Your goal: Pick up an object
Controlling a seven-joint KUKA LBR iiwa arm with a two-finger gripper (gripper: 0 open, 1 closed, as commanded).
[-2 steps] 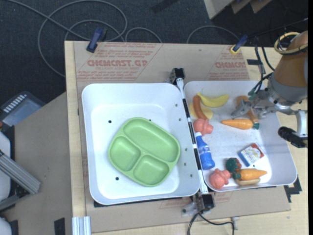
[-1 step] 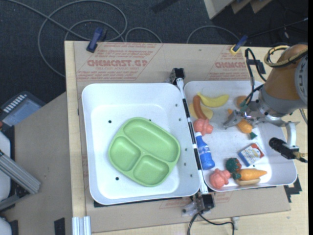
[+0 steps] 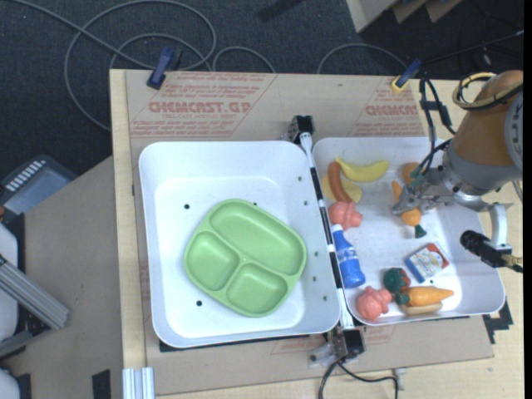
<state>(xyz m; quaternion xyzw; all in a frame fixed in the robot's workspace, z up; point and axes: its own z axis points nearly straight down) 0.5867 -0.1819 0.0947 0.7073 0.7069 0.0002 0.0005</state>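
My gripper (image 3: 413, 199) hangs low in the upper middle of the right bin (image 3: 490, 293). Directly beneath it lies a small orange toy (image 3: 411, 217) that touches or nearly touches the tip. I cannot tell whether the toy is held. Another small orange piece (image 3: 410, 171) sits just behind the gripper. To the left lie a yellow banana (image 3: 364, 170), an orange sausage (image 3: 337, 180), a pink toy (image 3: 344, 215) and a blue bottle (image 3: 347, 260).
In the right bin's front are a small white and blue box (image 3: 426, 261), a carrot (image 3: 430, 295), a red and green fruit (image 3: 396, 279) and a pink fruit (image 3: 372, 303). The left bin (image 3: 166, 173) holds a green divided plate (image 3: 244, 257).
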